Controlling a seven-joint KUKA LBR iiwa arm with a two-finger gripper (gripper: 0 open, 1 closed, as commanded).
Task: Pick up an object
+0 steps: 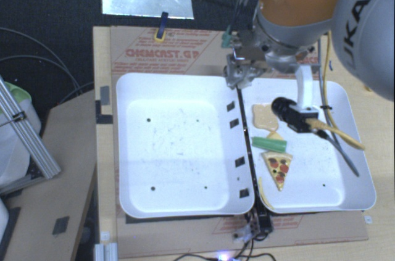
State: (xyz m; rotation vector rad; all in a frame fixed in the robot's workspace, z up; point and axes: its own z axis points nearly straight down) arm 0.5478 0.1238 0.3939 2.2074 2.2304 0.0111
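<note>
While the gripper (237, 78) hangs at the bins' dividing wall, whether it is parted or closed cannot be told; nothing shows in its grasp. Below and right of it lie a green block (269, 144), likely light and stiff, best pinched across its narrow sides, and a flat pizza slice (278, 168). Card beneath reads "CHEMCAST", the arm (361, 10) "KUKA"

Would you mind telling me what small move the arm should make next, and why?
Probably shift the gripper toward the pizza slice toy and lower it. The gripper sits over the back rim where the bins meet, while the toys lie further forward in the right bin, and the slice lies apart from the others.
</note>
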